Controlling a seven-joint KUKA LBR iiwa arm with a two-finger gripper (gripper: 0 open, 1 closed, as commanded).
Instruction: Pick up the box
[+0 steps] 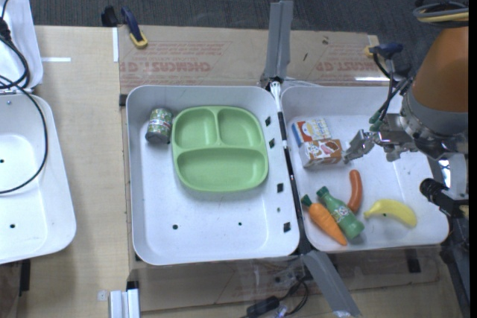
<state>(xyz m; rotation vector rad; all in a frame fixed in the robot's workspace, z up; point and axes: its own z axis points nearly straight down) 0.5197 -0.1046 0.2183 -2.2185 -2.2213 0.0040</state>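
Observation:
The box [318,142] is a small carton with red, white and blue print, lying in the upper left part of the right bin [417,234]. My gripper [358,147] hangs just to the right of the box, at about its height in the view, fingers pointing left toward it. Its fingers look slightly apart and nothing shows between them. The grey arm with its orange band comes in from the right edge.
In the right bin lie a red sausage [355,190], a green bottle [340,212], a carrot [326,223] and a banana [393,211]. The left bin [149,227] holds a green divided plate [220,147] and a small can [158,125].

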